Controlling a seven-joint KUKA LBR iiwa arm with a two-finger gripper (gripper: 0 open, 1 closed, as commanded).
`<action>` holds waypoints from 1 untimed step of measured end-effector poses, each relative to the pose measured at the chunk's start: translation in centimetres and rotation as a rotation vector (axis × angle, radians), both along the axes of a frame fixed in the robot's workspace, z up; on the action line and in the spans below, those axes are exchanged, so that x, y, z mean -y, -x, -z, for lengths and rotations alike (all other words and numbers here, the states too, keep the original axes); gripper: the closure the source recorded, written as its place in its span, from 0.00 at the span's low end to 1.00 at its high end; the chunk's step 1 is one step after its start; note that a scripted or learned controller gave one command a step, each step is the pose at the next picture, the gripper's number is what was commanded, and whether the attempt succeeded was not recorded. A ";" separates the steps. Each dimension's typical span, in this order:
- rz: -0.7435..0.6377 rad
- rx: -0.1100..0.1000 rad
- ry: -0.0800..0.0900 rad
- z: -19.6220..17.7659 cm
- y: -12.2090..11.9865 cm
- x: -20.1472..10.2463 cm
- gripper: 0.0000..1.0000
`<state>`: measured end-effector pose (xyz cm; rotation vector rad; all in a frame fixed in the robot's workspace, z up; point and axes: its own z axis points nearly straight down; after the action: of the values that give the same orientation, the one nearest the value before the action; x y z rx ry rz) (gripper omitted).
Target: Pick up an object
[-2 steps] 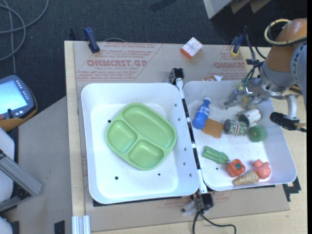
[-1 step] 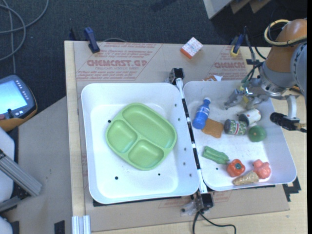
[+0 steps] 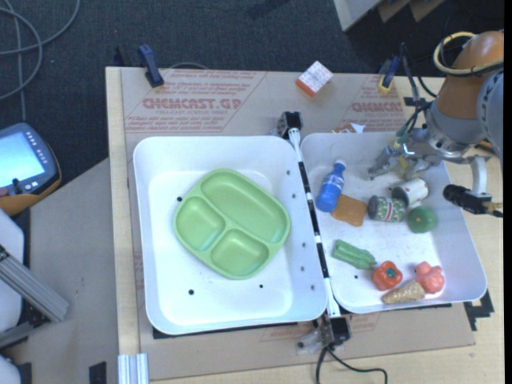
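Nothing picked yet, task looks early: every object sits on a bin floor and none shows between the fingers. Largest first, all placed relative to the right bin (image 3: 472,250): the left bin (image 3: 156,214) lies just beside it on its left, touching along the shared rim, and holds a green divided plate (image 3: 232,223) near its middle. The arm (image 3: 472,86) comes in over the right bin's far right corner, orange band up top, and its gripper (image 3: 398,156) hangs low over the bin's far part, fingers splayed fairly wide, nothing between them as far as this view shows. Inside the right bin: blue bottle (image 3: 330,186) near its left wall, orange block (image 3: 350,210) just beside the bottle's base, dark can (image 3: 387,209) in the middle next to that block, white cup (image 3: 411,190) just beyond the can and nearest the gripper, so probably the target, though I can't be sure. Green ball (image 3: 422,219) right of the can. Toward the near rim: green pepper (image 3: 354,254), red tomato (image 3: 387,274), tan cone (image 3: 403,292), pink toy (image 3: 430,277). Left to do: close on one item, lift it clear.
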<state>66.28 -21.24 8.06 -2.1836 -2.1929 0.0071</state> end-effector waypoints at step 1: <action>0.000 0.000 0.000 0.0 0.0 0.0 0.00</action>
<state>66.28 -21.24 8.06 -2.1835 -2.1932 0.0073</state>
